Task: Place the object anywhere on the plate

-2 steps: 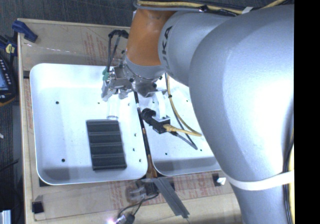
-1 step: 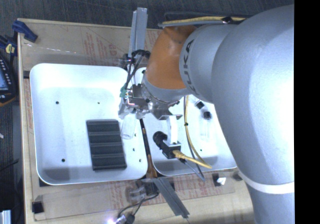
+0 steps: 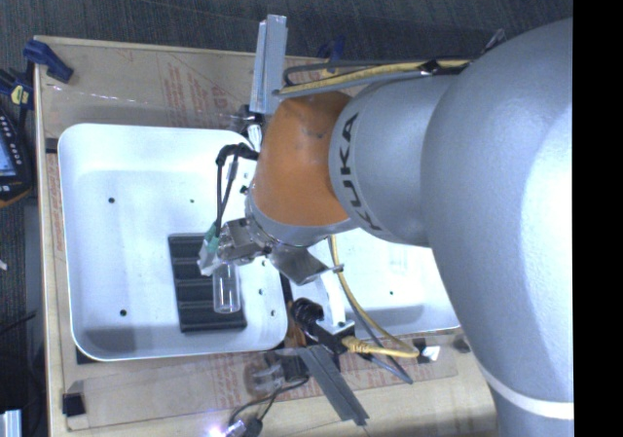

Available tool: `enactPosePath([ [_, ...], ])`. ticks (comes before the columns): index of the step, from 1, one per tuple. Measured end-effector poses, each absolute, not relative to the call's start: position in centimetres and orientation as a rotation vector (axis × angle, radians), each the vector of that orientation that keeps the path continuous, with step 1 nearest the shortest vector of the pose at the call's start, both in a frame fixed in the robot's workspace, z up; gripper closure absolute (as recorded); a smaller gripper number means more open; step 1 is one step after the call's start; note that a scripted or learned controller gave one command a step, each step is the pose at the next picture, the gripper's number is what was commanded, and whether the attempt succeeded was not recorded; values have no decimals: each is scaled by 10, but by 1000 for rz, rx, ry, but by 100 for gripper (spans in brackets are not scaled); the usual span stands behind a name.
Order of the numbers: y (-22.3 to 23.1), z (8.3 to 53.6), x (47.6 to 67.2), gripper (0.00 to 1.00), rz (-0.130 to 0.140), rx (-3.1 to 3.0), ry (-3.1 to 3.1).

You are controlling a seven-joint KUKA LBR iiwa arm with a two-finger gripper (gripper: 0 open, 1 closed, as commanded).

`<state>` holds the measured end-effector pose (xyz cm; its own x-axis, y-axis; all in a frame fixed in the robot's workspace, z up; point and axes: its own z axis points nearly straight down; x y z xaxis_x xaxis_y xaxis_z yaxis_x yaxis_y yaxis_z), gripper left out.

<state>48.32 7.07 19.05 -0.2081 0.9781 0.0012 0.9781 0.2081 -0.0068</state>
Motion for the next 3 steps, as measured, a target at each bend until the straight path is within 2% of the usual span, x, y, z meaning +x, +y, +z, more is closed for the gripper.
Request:
enactPosePath([
  [1,122,194,594,100,5,-1924,-2480],
  [2,149,131,478,100,12,-2005,-2412],
  [3,71,191,476,100,3,-1855,-2533],
])
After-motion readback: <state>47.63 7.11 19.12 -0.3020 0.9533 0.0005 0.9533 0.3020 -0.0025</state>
